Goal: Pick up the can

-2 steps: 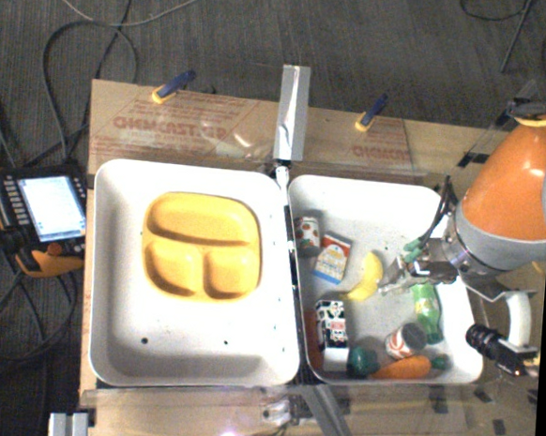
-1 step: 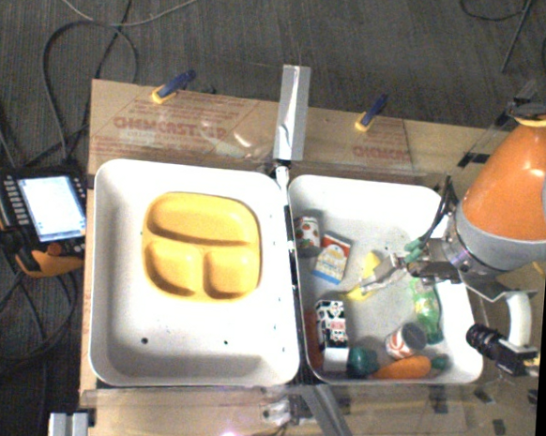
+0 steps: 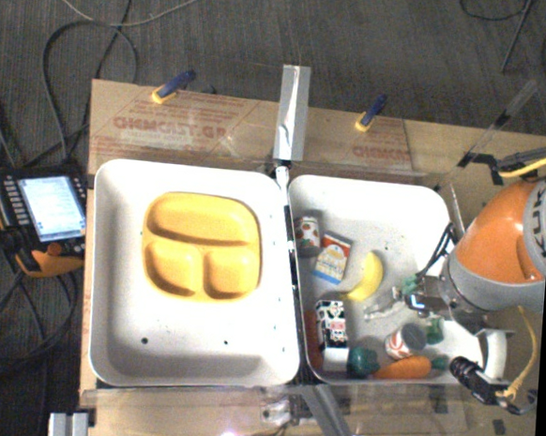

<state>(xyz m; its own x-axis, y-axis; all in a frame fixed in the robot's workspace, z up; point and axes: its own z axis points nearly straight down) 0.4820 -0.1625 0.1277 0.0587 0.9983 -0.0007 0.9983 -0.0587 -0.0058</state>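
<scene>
The can is small, red and white, and stands near the far left corner of the right bin, close to the wall between the two bins. My gripper hangs over the near right part of that bin, to the right of the banana and well away from the can. Nothing shows between its tips. The grey arm with its orange band comes in from the right edge.
In the right bin lie a small colourful carton, a cow-patterned carton, a green item, a carrot and a red-and-white round item. A yellow divided tray rests in the left bin.
</scene>
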